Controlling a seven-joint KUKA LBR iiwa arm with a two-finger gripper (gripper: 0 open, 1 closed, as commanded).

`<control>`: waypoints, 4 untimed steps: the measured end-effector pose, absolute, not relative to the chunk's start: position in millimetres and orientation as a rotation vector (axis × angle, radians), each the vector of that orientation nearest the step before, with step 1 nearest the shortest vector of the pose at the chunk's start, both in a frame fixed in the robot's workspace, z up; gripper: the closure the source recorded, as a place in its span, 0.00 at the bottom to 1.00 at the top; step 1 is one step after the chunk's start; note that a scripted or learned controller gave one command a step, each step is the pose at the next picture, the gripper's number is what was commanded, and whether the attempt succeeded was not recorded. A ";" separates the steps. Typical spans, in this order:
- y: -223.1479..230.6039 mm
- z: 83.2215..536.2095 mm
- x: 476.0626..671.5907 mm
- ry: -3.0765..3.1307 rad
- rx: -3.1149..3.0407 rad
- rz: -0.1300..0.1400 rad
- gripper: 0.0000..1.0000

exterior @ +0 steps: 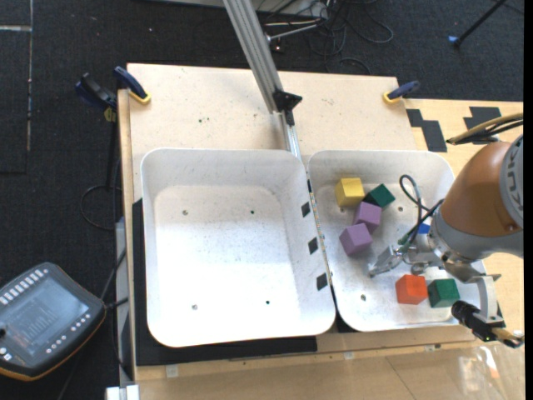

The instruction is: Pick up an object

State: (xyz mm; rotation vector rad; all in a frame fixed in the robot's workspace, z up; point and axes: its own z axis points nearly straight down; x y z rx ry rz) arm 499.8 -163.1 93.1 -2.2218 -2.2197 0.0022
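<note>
Several small cubes lie in the right bin. A yellow cube and a dark green cube sit toward the back. Two purple cubes lie just in front of them. An orange-red cube and a green cube rest side by side near the front. My gripper hangs low over the bin floor, right of the nearer purple cube and just up-left of the orange-red cube. It appears to touch neither. The orange-banded wrist hides the bin's right part.
The left bin adjoins the right one along a shared rim. A slanted metal pole rises behind the bins. A teach pendant lies off the bench at the lower left. Clamps sit at the back corners.
</note>
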 end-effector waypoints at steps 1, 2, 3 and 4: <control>-163.2 105.5 501.4 -2.223 -2.223 -0.003 1.00; -162.0 148.6 506.8 -2.229 -2.222 -0.004 1.00; -168.7 209.2 512.7 -2.230 -2.224 -0.005 1.00; -169.1 259.0 514.8 -2.231 -2.223 -0.005 1.00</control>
